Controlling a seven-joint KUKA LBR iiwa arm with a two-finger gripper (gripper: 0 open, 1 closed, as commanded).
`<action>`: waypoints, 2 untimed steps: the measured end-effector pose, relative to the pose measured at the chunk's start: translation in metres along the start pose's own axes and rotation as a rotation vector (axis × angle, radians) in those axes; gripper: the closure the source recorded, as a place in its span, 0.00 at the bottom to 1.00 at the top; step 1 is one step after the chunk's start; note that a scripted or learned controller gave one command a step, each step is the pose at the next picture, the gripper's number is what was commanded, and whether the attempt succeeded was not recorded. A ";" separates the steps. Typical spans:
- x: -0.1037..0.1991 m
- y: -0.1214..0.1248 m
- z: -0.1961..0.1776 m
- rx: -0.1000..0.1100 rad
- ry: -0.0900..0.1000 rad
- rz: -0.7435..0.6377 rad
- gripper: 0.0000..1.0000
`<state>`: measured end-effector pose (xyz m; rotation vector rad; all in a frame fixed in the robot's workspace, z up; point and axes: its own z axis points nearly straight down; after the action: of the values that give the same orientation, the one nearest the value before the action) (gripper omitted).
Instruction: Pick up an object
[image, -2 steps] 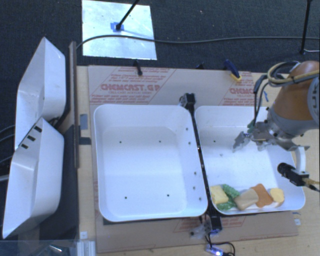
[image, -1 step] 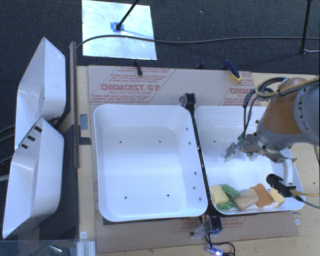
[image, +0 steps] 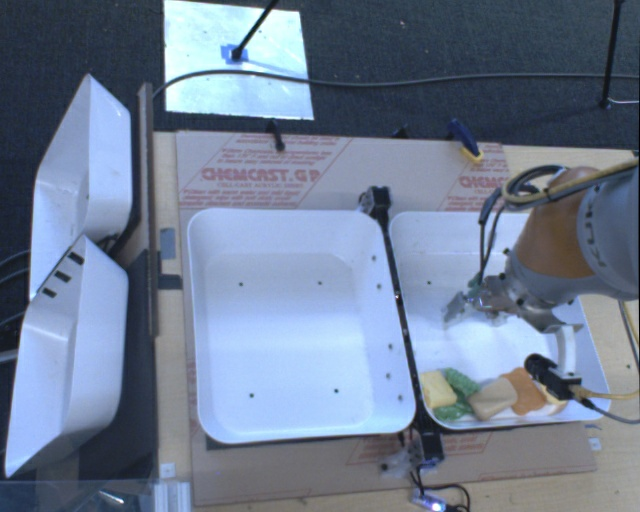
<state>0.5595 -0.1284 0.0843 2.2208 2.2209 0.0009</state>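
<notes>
**A:** Take it from the left. Your left bin had nothing in it worth a reach, just bare white floor. The clamp on the seam between the two bins sat at the far end, well away from your work.

**B:** And the right bin?

**A:** That was where your pick lay. Everything was heaped at the near edge: a yellow block touching a green piece, then a tan piece and an orange piece pressed against it, all crowded into one row along the wall.

**B:** Where was the gripper?

**A:** Above the bin's middle, up-slope of the pile and apart from it, holding nothing. Whether its fingers stood wide or narrow, I could not tell; the wrist and cabling hid too much.

**B:** So how should I have gone in?

**A:** My judgement: you should have picked an end of the row, the yellow block most likely, since its left side looked free. Coming straight down with the fingers straddling it across the row's narrow way would have kept you off the bin wall and off its green neighbour.
</notes>
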 end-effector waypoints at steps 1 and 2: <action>0.001 0.001 -0.012 -0.004 0.000 -0.001 1.00; -0.005 0.002 -0.074 -0.005 -0.001 0.000 1.00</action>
<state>0.5618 -0.1332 0.1578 2.2177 2.2184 0.0051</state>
